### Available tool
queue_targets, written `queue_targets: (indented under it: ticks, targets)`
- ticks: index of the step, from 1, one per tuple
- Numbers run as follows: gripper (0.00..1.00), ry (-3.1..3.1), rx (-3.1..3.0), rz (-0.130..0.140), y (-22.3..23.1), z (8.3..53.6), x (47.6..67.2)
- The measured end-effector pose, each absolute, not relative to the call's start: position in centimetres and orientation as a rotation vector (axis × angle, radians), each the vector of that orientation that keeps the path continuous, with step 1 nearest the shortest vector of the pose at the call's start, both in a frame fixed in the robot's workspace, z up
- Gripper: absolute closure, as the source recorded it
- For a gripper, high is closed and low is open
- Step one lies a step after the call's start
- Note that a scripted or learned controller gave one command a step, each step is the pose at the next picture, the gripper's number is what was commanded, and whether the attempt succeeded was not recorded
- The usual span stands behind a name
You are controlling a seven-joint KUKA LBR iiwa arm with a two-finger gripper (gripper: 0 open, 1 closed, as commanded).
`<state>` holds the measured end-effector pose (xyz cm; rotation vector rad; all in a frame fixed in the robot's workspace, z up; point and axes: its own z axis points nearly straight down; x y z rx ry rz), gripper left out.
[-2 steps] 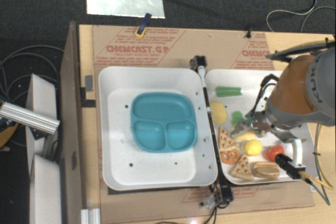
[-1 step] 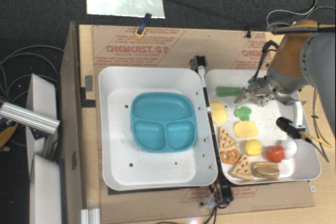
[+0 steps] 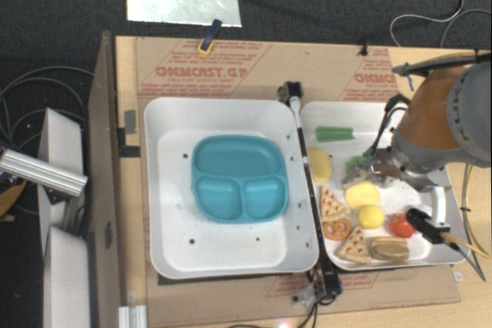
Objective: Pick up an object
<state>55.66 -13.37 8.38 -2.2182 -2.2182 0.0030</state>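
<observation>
You see two-finger gripper (image 3: 374, 165) low in right white bin (image 3: 455, 261), finger state unclear; yellow lemon-shaped toy (image 3: 362, 194) just below-left of it.

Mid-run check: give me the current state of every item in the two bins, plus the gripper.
Teal tray: flat in the left bin, compartments bare.
Green stick: lying loose at the back of the right bin.
Yellow lemon: resting among the toy food.
Red tomato: resting, untouched.
Pizza slices: lying flat.
Bread roll: lying at the front rim.
Gripper: low over the right bin.
</observation>
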Motion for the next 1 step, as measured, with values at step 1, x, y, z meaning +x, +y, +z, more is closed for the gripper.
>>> queue_targets:
  ticks: [1]
  targets:
    - [0.00, -2.219, -2.221, 0.001, -13.27, 8.40, 51.50]
